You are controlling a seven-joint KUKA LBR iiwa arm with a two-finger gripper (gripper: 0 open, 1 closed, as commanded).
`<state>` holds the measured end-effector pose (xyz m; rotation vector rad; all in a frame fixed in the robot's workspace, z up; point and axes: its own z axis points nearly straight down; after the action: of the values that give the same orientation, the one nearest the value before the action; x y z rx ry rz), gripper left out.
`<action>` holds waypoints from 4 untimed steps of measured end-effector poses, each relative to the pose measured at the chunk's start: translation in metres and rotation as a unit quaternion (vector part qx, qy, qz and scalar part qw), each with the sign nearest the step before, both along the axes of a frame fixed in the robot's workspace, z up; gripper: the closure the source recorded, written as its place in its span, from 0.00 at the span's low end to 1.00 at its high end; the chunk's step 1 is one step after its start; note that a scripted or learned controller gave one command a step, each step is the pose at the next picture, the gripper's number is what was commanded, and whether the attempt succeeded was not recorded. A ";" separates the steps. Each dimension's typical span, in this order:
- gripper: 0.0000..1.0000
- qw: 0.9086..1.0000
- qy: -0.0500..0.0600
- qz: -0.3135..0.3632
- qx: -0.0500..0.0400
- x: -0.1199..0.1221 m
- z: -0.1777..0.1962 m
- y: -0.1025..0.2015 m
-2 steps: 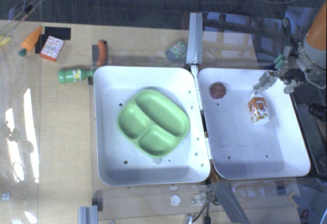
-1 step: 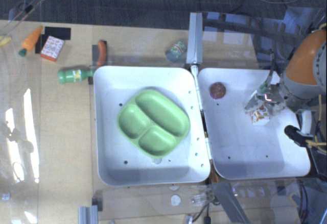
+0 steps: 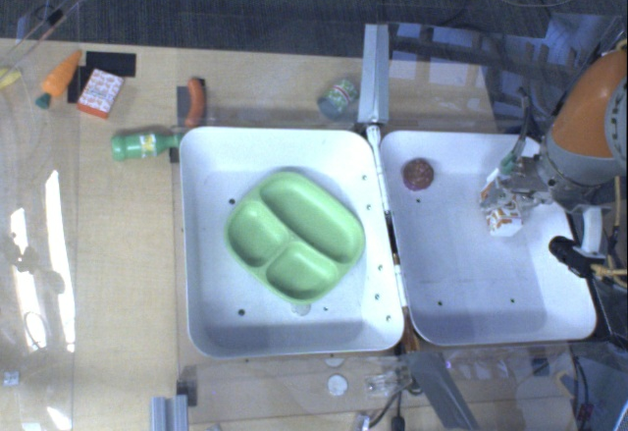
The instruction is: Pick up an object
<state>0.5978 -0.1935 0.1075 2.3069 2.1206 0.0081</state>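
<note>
Bins: we counted two white bins side by side, the left bin at centre frame and the right bin to its right.
Left bin contents: one green divided tray, its long axis running upper left to lower right, with bare floor on all sides.
Right bin contents: two things, one round brown disc near the upper left corner and one small white carton with orange print at the upper right.
Carton attitude: we saw it tilted, long axis roughly up and down the frame, close under the gripper.
Fingers: we could not tell their spread; touching or gripping the carton was not resolvable.
Open room: the lower half of the right bin floor lay bare.
Bench, upper left of frame: one green bottle lying with its long axis left-right, one toy carrot, one small orange box.
</note>
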 end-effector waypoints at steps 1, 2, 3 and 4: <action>1.00 0.999 0.001 -0.039 0.001 0.052 0.087 0.065; 1.00 0.963 -0.001 0.269 -0.003 0.072 0.131 0.058; 0.00 0.963 -0.001 0.269 -0.003 0.072 0.131 0.058; 0.00 0.946 0.002 0.324 -0.001 0.048 -0.012 0.081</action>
<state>0.6461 -0.1126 0.0951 1.4964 2.7562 0.0047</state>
